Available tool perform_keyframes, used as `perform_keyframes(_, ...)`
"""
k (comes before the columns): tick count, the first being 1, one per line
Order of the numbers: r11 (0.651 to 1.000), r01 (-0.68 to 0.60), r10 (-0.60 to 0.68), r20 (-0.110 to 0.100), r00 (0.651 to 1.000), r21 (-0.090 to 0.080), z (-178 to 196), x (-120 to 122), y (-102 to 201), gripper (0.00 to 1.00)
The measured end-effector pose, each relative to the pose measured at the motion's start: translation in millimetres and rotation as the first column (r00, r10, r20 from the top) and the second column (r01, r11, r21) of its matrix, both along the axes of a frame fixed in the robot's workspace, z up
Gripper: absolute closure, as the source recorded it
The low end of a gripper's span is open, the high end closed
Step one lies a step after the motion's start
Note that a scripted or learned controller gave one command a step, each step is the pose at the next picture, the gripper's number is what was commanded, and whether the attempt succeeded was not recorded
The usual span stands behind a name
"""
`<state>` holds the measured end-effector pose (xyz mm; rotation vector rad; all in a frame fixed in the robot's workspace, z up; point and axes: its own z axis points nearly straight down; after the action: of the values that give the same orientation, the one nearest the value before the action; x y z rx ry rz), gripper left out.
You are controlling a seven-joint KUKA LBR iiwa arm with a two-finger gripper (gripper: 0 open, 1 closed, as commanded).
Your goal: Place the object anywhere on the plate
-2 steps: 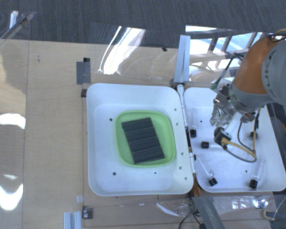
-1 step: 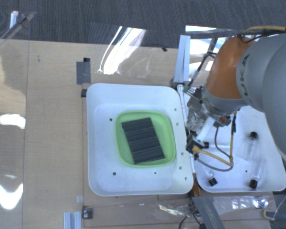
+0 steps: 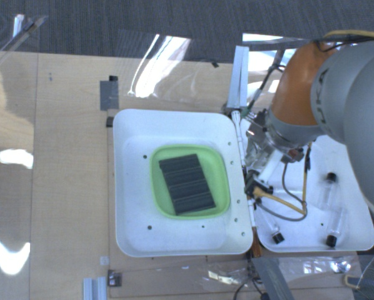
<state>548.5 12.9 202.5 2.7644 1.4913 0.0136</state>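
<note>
A dark grey ribbed rectangular object point(image 3: 186, 184) lies flat in the middle of the square green plate point(image 3: 221, 179), which sits in the left white bin point(image 3: 132, 186). My gripper point(image 3: 254, 167) hangs under the grey wrist with its orange band, over the divide between the two bins. It is just right of the plate's edge and apart from the object. The wrist hides most of it.
The right bin point(image 3: 355, 230) holds small black-capped clear pieces point(image 3: 331, 179) point(image 3: 331, 240) point(image 3: 276, 237). A yellow and black cable point(image 3: 285, 204) loops below the wrist. The arm's large grey body covers the upper right. Bare wooden bench lies to the left.
</note>
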Motion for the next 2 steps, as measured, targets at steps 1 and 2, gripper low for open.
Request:
perform_keyframes(1, 1.0, 0.0, 0.0, 0.0, 1.0, 0.0, 0.0, 0.0, -0.1, 0.0)
perform_keyframes(2, 0.999, 0.034, -0.034, -0.003, 0.999, -0.002, 49.2, -26.0, 48.5, 0.0)
